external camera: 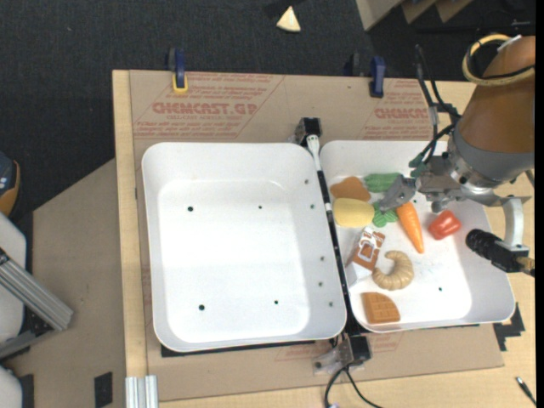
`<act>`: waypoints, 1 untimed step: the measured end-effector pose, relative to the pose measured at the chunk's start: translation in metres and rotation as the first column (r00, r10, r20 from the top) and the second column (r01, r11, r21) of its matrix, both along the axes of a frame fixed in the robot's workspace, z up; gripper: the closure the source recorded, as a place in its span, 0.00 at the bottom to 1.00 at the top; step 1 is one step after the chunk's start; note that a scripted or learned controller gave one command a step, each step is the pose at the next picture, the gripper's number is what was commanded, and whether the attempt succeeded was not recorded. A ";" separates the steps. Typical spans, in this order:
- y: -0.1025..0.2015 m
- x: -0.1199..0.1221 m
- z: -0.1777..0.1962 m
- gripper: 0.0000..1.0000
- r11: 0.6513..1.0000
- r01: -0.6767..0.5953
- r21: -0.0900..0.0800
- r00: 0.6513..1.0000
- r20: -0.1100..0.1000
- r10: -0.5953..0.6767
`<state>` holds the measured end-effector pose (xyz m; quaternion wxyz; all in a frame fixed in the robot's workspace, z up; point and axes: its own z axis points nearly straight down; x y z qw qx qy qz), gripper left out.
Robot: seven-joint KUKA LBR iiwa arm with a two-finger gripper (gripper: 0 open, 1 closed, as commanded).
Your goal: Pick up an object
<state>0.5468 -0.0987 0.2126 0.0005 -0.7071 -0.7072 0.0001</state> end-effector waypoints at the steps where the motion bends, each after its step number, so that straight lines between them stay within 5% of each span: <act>1: 0.008 0.027 -0.135 0.00 1.000 -0.001 0.002 1.000 -0.008 0.001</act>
